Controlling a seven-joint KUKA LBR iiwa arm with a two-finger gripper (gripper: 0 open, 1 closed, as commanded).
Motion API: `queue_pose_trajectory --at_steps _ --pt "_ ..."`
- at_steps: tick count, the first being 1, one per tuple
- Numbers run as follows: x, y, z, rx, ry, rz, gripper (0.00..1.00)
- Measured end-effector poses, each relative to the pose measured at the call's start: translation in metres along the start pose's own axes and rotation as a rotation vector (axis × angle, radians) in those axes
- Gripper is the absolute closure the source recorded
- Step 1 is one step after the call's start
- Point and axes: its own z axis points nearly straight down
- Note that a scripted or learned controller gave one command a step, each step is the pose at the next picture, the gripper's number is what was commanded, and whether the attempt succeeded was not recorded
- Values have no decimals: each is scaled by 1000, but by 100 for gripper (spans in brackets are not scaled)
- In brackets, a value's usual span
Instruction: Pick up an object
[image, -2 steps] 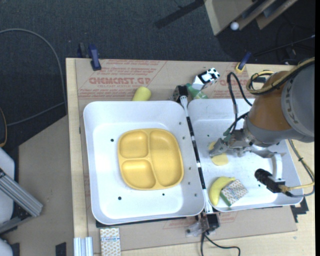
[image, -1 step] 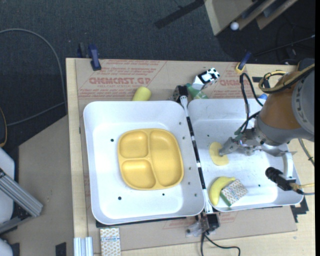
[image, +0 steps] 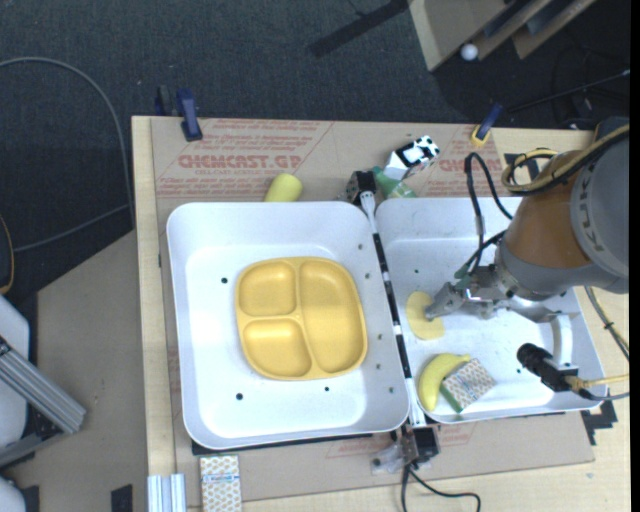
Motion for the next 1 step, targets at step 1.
queue_pose_trajectory --at_steps 1 --pt "-82 106 -55 -3 -3 1 0"
